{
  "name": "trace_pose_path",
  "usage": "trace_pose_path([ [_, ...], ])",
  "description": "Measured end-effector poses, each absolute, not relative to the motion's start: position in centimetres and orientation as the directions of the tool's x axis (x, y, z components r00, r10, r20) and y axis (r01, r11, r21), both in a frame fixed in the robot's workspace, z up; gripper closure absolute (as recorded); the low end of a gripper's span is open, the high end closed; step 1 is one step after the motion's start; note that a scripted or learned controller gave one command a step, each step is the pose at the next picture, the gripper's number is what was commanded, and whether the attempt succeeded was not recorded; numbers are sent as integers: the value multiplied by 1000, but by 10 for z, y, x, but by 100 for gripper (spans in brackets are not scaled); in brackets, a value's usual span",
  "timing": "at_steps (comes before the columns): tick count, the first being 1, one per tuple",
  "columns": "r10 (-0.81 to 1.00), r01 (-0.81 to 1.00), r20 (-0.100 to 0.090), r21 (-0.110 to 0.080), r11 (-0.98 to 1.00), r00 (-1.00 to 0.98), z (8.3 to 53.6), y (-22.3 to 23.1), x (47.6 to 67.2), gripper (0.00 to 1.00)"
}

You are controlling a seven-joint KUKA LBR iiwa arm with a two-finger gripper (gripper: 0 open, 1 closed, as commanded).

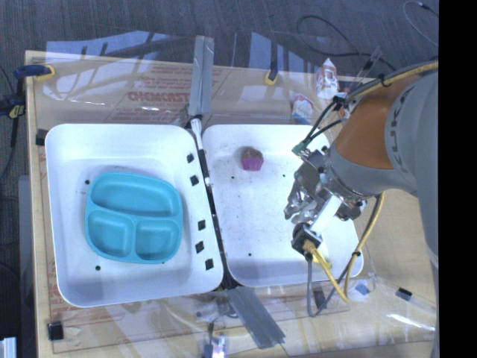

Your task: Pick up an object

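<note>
Over the right bin (246,271), the tool (297,209) hangs, its state impossible to tell.

Colours over the two bins

White bins (67,274); a turquoise divided plate (134,216) in the left one, a pink-purple object (251,159) in the right, speckled dark. Grey arm (417,140) with orange band.

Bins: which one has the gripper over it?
The right bin, the one with the small pink object. The gripper hangs there; the left bin holds a blue tray.

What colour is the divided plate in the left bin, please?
Light blue plate, seen in the camera view.
</note>
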State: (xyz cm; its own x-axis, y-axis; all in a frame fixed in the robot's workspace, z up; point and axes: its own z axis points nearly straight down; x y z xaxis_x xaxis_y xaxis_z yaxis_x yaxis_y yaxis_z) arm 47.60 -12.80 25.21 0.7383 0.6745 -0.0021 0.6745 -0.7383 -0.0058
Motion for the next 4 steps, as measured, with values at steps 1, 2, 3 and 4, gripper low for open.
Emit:
trace_pose_path([
  [1,681,681,-5,-8,-732,732,106,-101,543,100],
  [2,854,854,2,-5,-520,520,101,-130,477,100],
  [3,900,900,0,-1,-436,436,266,-104,487,100],
  [4,950,950,2,-1,-313,313,92,-130,477,100],
])
